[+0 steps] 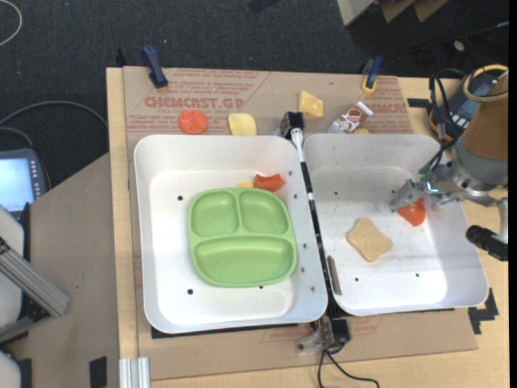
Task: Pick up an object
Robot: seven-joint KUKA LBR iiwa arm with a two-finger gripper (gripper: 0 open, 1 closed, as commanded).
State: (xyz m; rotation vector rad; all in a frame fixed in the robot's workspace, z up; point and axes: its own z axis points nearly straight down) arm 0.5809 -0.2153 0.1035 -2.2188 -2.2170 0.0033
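Jaws, can't tell; gripper (414, 194) sits over a small red-orange chunk (414, 213), tan bread-shaped slice (369, 239) at 7 o'clock, right white bin (452, 285).

**Gripper over a red piece in the right bin**

We see the gripper (410, 202) low in the right bin (452, 293), at a red piece (414, 213), with a bread slice (369, 239) nearby. The left bin (153, 217) holds a green tray (241, 238) and an orange piece (269, 181).
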